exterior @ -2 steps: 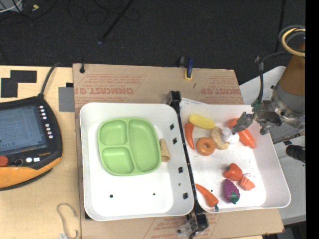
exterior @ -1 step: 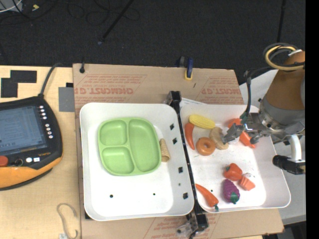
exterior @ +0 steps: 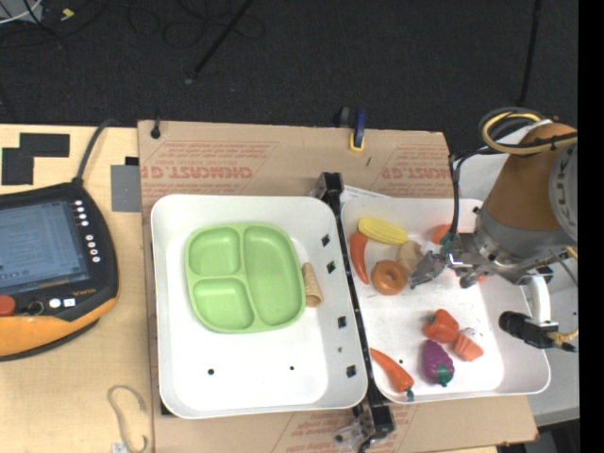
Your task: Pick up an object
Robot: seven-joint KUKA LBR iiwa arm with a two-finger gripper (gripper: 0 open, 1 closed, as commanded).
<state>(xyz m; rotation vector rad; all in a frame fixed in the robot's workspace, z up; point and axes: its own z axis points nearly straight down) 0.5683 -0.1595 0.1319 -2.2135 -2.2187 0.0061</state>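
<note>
Seven or so toy foods lie in the right white bin (exterior: 514, 380): yellow plastic corn (exterior: 381, 229), brown ring doughnut (exterior: 389, 276), purple grape bunch (exterior: 436, 361). Grey two-finger gripper (exterior: 429, 265) sits low beside the doughnut, finger state impossible to tell. Nothing lifted; the pick remains.

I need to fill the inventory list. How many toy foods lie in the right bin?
8 at least: chili, corn, donut, beige piece, red pepper, purple one, carrot, strawberry. The arm may hide more.
</note>
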